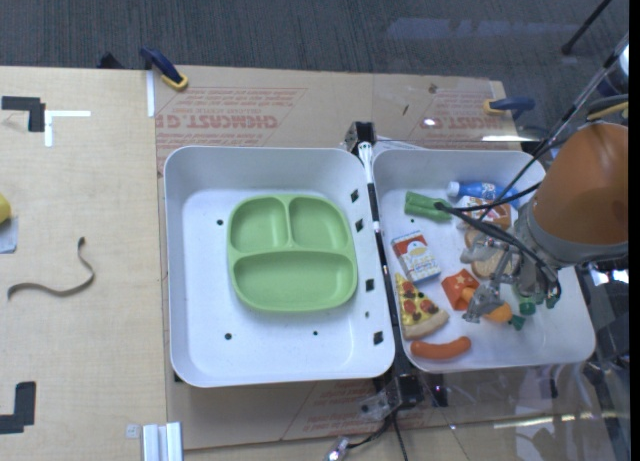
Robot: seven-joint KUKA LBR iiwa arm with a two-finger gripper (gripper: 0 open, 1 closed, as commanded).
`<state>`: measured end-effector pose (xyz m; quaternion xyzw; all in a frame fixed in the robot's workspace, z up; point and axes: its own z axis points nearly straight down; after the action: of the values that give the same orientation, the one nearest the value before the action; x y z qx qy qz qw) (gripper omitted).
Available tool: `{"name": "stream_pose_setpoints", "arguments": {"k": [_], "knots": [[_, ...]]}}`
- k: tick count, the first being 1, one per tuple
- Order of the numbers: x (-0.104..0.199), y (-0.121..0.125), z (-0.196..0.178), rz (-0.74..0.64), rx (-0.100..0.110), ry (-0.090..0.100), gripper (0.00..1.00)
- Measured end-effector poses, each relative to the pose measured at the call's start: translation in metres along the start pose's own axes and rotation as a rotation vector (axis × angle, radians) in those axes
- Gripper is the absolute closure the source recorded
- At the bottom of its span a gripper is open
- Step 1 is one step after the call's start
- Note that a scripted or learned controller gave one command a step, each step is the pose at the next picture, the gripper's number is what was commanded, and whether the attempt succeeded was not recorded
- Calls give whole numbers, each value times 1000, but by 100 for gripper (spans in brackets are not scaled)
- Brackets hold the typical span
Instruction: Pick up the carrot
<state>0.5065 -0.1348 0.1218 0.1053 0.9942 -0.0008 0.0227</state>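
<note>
Orange target: the carrot [503, 313] lies in the right bin [570, 344], near its front right, with a green tip toward the right.
My position: my gripper [492, 299] hangs low over the carrot's left end, just above or touching it; I cannot tell which.
Grip state: metal and cables crowd that spot, so I cannot tell how far apart my grasping parts stand, nor whether they have anything.
Neighbours: an orange-red piece [458, 287] sits just left of me, a pizza slice [419, 311] further left, a sausage [440, 349] in front.
Doing it well: I judge I should centre on the carrot's middle, straddle it across its width, keep off the orange-red piece, and close before lifting straight up.
Risk: a grip at the end may let it swing or slip.
Writing: the cardboard [235, 114] under the bins bears red print, upside down to this view, which seems to read "CHEMCAST GP". A small carton [416, 255] has a label too small to read.
</note>
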Motion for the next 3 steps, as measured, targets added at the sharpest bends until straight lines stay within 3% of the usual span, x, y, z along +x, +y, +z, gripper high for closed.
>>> {"name": "stream_pose_setpoints", "arguments": {"k": [1, 2, 3], "knots": [[-2, 1, -9, -3, 0, -3, 100], [27, -12, 29, -223, -3, 44, 100], [26, -12, 29, -225, -3, 44, 0]]}}
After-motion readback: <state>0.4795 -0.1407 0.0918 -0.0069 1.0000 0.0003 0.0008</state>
